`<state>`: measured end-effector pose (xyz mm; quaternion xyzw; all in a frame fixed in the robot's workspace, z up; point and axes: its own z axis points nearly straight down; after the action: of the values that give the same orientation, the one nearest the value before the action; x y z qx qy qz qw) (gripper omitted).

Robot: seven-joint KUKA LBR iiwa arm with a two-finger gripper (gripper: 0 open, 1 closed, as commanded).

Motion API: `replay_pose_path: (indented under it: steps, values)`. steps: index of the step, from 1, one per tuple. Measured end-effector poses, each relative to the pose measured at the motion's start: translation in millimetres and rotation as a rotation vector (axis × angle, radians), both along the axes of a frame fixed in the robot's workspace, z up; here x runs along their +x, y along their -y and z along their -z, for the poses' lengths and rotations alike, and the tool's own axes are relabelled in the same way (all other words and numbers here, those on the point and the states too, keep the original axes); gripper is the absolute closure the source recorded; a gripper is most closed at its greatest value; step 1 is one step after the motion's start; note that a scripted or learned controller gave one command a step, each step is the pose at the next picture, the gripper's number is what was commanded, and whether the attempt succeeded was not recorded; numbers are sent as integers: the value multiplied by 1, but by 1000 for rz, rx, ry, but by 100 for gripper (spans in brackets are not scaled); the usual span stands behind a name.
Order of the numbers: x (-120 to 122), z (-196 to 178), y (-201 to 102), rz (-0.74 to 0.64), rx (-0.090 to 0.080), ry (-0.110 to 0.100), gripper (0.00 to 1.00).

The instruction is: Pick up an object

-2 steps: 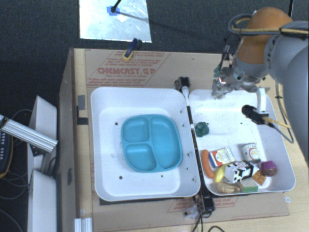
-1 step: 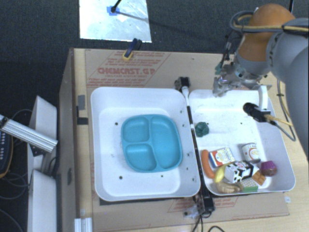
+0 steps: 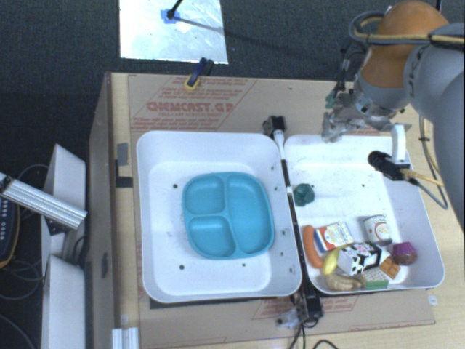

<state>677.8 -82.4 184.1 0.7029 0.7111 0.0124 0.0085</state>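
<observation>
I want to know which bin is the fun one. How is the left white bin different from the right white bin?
The left bin holds one thing, a blue divided plate lying flat in its middle. The right bin holds many small things: a green lump near its left wall and a pile of toy food crowded at its near edge. The end effector is at the right bin's far rim, away from the left bin. Both are shallow and white.

Small toys heaped at right bin's near corner; dark green piece apart, by left wall.
</observation>
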Motion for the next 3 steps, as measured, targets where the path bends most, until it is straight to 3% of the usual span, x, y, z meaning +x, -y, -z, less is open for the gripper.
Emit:
replay_pose_path:
  steps: [3]
  values:
    - [3,-33,-2,-6,4,11,100]
